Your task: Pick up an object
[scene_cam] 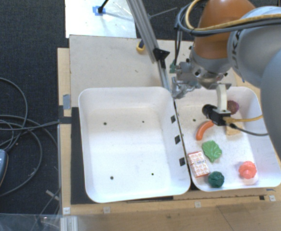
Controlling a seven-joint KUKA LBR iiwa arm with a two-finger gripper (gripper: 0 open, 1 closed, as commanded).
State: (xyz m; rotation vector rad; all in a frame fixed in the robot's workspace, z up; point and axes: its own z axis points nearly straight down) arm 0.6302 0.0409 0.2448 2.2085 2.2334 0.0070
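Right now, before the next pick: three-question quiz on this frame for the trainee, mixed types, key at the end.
1. True or false: the dark green ball lies in the view's left bin.
2. Nearest the green leaf: A) pink box, B) purple item, C) orange-red ball?
3. Over what does the gripper hang?
Key: 1 false, the dark green ball is in the right bin; 2 A; 3 the far end of the wall between the bins.
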